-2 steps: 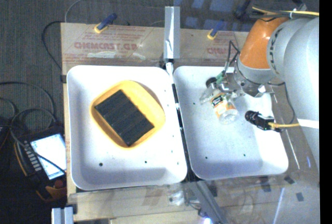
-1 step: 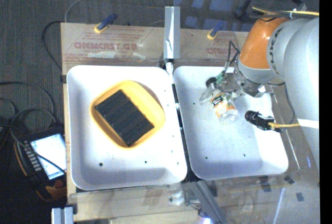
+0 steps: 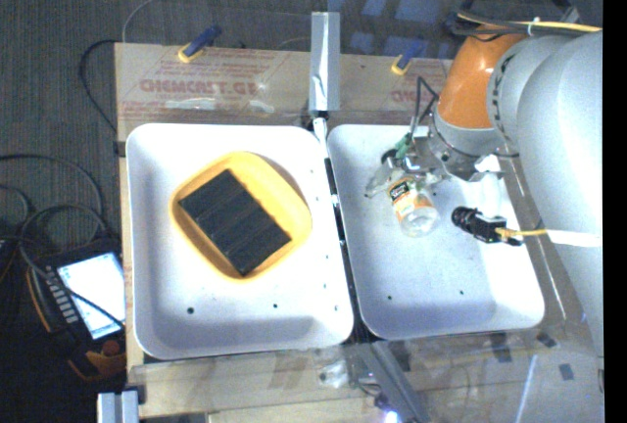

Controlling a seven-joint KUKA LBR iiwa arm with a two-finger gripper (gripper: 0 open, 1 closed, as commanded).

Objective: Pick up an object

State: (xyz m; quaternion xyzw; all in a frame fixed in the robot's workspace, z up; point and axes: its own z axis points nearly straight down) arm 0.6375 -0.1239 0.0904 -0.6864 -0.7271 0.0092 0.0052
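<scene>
A view from above of two shallow white bins set side by side on a tabletop [image 3: 225, 86], meeting at a central seam [image 3: 336, 215].

Right of the seam, in the right bin [image 3: 451, 305], lies a small clear bottle [image 3: 415, 209] with a dark and orange label. It is the one loose thing in this bin and the likely thing to pick up. It sits a short way from the seam, in the half of the bin farther from the viewer. It appears to lie on its side, with its long axis slanting away from the seam as it comes toward the viewer.

The gripper [image 3: 404, 172] hangs on the same side of the seam, just beyond the bottle's labelled end and very close to it, perhaps touching. It cannot be told whether the gripper is apart or together, and nothing shows clamped in it. The grey arm [image 3: 470, 98], with its orange band, reaches in from farther right of the seam. The next move probably calls for a small shift toward the viewer, with the gripper closing across the bottle's narrow width.

Left of the seam, the left bin [image 3: 167, 313] holds a yellow dish [image 3: 286, 184]. A black ridged slab [image 3: 235, 220] rests inside the dish, turned at an angle to the seam.
</scene>
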